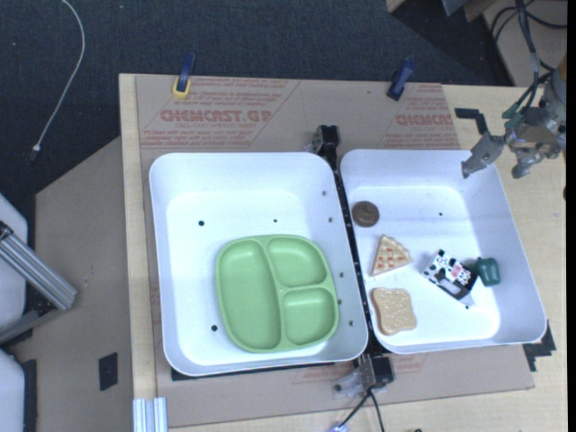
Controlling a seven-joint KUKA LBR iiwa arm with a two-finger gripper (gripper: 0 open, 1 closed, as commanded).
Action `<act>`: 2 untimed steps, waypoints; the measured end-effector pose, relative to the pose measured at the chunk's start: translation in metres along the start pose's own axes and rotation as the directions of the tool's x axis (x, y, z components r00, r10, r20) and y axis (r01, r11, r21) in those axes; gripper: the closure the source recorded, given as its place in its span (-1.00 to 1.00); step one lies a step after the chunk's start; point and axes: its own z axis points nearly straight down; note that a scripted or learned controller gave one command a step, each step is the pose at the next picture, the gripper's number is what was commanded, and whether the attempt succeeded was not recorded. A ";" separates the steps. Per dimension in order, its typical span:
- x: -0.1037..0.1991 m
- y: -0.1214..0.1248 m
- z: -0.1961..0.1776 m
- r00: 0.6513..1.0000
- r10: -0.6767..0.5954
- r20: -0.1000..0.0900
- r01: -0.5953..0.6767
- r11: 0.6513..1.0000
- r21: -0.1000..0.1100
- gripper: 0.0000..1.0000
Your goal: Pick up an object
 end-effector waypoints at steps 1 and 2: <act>0.000 0.002 -0.006 1.000 -0.003 0.002 0.003 1.000 -0.011 -1.00; 0.002 0.006 0.053 1.000 -0.003 0.002 0.003 1.000 -0.010 -1.00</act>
